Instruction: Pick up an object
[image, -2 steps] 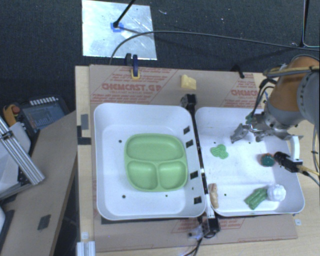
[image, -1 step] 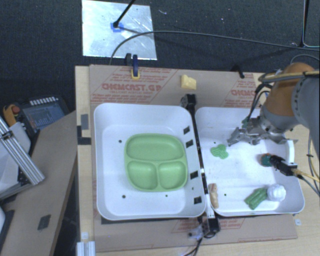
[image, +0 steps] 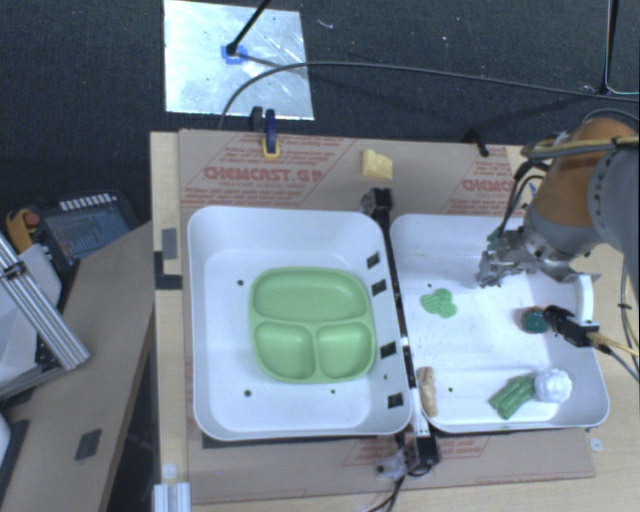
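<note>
My gripper (image: 492, 274) hangs over the back half of the right bin (image: 470, 235), with the grey arm and its orange band reaching in from the right. A small flat green piece (image: 438, 302) lies on the bin floor just left of and in front of the gripper, apart from it. Near the right wall sits a small teal object (image: 535, 321). A green stick with a white head (image: 528, 391) lies in the front right corner. A tan oblong piece (image: 428, 390) rests at the bin's front left edge by the divider.
The left bin (image: 215, 300) holds a pale green divided plate (image: 310, 323). A yellow block (image: 377, 164) lies on the cardboard behind the bins. Cables run across the dark floor at the back.
</note>
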